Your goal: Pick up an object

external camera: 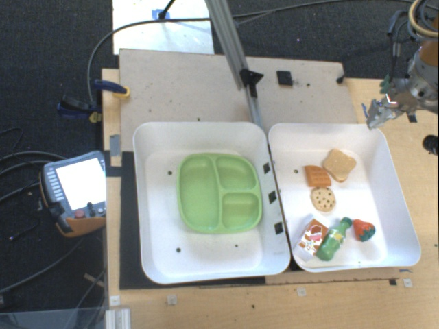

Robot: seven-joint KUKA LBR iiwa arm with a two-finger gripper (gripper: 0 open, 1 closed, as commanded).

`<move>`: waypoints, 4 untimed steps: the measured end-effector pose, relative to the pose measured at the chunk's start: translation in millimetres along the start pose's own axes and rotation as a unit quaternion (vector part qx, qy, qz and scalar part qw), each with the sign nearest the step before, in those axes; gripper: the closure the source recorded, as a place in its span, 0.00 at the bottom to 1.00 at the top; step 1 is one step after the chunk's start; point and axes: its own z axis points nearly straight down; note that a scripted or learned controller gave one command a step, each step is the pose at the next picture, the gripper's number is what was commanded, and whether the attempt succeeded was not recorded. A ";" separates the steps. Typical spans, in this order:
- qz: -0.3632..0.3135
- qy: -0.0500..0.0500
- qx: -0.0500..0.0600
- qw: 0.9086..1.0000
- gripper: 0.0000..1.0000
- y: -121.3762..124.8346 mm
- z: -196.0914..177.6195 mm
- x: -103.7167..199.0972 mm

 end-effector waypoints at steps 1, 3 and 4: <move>0.000 0.000 0.002 1.000 1.00 -3.3 12.2 47.2; -0.002 0.002 0.002 1.000 1.00 -19.9 10.4 152.8; 0.000 0.001 0.002 1.000 1.00 -20.8 21.4 199.1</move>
